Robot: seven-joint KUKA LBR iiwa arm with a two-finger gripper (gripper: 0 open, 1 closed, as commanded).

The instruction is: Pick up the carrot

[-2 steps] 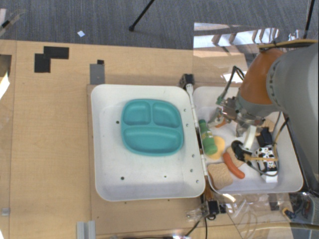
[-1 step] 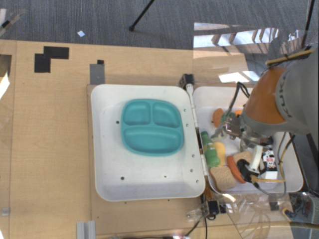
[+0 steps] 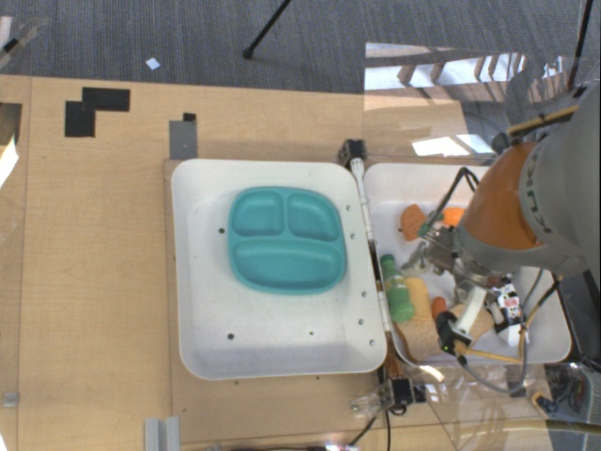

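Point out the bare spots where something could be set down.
Bare floor rings the teal three-compartment plate in the left white bin, widest along its near edge. The right white bin is crowded with toy food under the arm.

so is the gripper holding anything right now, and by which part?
Cannot be told. The gripper is low in the right bin, among the food items near an orange piece, but the wrist hides what is under it.

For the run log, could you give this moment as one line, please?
arm over right bin | end effector low among food | teal tray in left bin
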